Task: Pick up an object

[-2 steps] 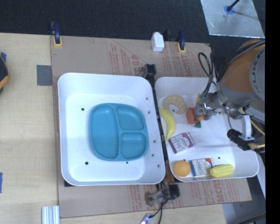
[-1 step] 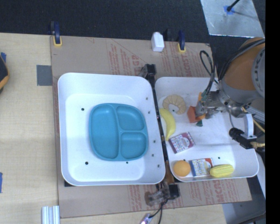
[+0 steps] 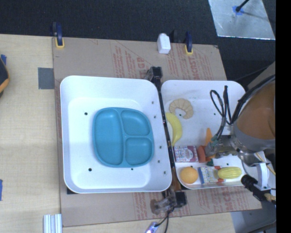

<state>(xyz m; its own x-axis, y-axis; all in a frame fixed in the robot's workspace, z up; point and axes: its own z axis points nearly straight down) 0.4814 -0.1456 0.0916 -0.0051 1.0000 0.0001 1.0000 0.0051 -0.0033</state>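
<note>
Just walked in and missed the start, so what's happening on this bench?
A grey robot arm reaches in from the right over the right bin, which holds small items: a banana, a croissant, an orange, a yellow corn piece and some packets. The arm sits low over the bin's right side. The left bin holds a blue divided plate. Nothing has visibly been picked up yet.

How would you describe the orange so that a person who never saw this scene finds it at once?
Look at the right bin, the one that holds the food items. Go to its near left corner, just below the small pink packet. The orange lies there, the only round orange ball; the banana above it is long, curved and yellow.
</note>
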